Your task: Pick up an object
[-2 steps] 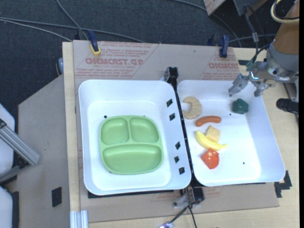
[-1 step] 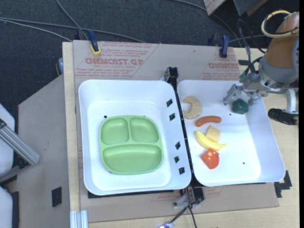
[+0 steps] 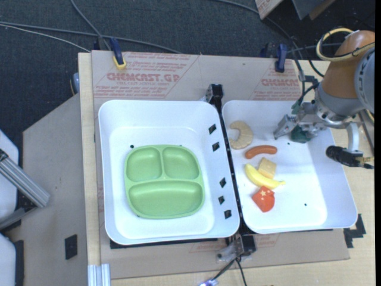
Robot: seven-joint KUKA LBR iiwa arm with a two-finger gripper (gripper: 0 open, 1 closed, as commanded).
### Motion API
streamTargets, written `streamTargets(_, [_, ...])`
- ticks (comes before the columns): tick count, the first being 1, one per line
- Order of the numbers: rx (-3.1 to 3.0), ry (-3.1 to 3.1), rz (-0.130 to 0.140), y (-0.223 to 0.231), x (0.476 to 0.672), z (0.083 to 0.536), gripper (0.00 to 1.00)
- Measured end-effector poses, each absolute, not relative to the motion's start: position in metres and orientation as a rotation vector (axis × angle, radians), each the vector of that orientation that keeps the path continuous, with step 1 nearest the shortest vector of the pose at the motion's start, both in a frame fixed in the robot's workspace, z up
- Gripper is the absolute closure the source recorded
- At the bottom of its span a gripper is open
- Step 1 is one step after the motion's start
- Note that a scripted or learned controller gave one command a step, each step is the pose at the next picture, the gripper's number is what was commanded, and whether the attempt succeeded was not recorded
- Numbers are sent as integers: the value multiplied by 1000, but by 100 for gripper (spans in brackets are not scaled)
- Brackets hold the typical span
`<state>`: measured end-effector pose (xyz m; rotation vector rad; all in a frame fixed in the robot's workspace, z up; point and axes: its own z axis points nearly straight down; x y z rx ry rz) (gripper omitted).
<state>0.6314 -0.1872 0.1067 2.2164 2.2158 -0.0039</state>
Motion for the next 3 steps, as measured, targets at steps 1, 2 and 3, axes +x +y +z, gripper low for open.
streamTargets(1, [2210, 2208, 3, -189, 634, 122, 100])
streamTargets(2, [2218, 2219, 3, -193, 632, 166, 100])
streamTargets(3, [2215, 2220, 5, -186, 639, 215, 100])
